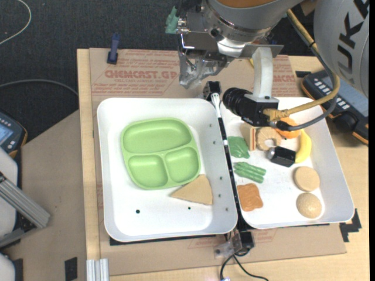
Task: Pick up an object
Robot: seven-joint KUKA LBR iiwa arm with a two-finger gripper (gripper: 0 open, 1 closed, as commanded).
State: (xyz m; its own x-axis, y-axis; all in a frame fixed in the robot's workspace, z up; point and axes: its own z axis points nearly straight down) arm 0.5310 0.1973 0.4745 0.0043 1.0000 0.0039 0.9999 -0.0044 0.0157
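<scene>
My gripper (195, 72) hangs high over the cardboard just behind the left bin (111, 174), close to the divider between the bins. No object shows under it. The left bin holds a green divided plate (158, 152) and a tan wedge (194, 191). The right bin (337, 180) holds two green pieces (238, 147) (250, 171), an orange-brown slab (250, 196), two round tan biscuits (306, 178) (309, 204), a yellow banana (303, 147), a black block (282, 156) and a pale round item (266, 138).
A black cylindrical unit (243, 105) on a white bracket (263, 75) with an orange cable overhangs the back of the right bin. A blue clip (113, 49) lies on the cardboard at the back left. Dark devices sit off the bench at the right and left.
</scene>
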